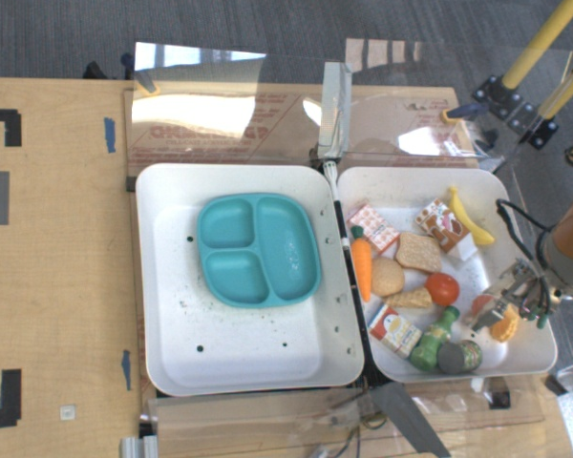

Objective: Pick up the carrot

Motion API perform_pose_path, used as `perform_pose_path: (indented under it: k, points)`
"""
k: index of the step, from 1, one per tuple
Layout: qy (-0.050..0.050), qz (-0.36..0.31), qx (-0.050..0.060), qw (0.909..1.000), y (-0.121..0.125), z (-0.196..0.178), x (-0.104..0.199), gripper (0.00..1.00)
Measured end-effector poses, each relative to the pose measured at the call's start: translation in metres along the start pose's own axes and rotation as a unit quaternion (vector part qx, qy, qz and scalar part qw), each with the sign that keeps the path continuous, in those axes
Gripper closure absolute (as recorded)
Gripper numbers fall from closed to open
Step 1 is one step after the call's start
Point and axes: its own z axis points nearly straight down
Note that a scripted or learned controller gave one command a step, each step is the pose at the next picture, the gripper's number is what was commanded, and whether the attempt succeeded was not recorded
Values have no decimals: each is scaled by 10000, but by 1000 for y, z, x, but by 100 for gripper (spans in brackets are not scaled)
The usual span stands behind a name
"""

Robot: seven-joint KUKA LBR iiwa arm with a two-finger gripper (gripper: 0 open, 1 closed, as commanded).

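Note:
The carrot (362, 266) is orange with a green top and lies lengthwise along the left wall of the right bin (533, 353), beside a round cookie (389, 277). My gripper (519, 301) hangs low over the right side of that bin, far from the carrot. A small orange piece (504, 326) and a small red piece (482, 303) lie right by it; I cannot tell whether either is touched.
The right bin also holds a banana (469, 217), a tomato (442, 289), a toast slice (420, 253), small cartons (445, 225), a juice box (394, 330) and a green bottle (430, 345). The left bin (172, 332) bears a teal divided plate (259, 249).

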Motion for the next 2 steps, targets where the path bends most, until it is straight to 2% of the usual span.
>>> perform_pose_path:
  k: [1, 2]
  points:
    - [19, 214, -7, 9998, 69, 11, 14, 100]
    - [36, -914, 8, 9958, 1, 11, -4, 100]
